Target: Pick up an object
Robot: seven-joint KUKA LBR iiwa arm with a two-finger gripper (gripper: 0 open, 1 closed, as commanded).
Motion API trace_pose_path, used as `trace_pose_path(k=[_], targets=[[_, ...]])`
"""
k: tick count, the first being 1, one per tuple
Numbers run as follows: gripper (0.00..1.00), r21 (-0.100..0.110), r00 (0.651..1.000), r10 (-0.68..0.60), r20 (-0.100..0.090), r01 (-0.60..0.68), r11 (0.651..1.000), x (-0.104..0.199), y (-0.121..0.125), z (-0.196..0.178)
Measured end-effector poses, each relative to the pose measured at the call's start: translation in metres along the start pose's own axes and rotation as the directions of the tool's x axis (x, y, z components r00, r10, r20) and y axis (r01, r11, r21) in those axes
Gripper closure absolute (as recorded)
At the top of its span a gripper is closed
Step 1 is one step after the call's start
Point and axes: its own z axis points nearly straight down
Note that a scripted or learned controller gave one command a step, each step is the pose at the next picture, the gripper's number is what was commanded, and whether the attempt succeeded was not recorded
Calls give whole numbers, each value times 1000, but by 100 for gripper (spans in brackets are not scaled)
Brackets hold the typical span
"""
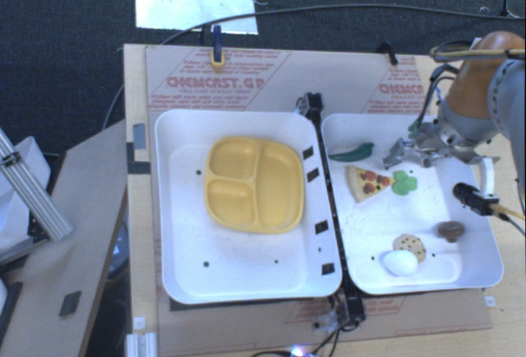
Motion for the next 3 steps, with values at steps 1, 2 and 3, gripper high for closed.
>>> trace_pose_path(k=[1,2,3], targets=[[100,-7,1000,-1,2,1,1000,0,2,-14],[100,-7,1000,-2,1,2,1000,6,7,-61],[100,-7,1000,-2,2,2,1000,2,16,-123]])
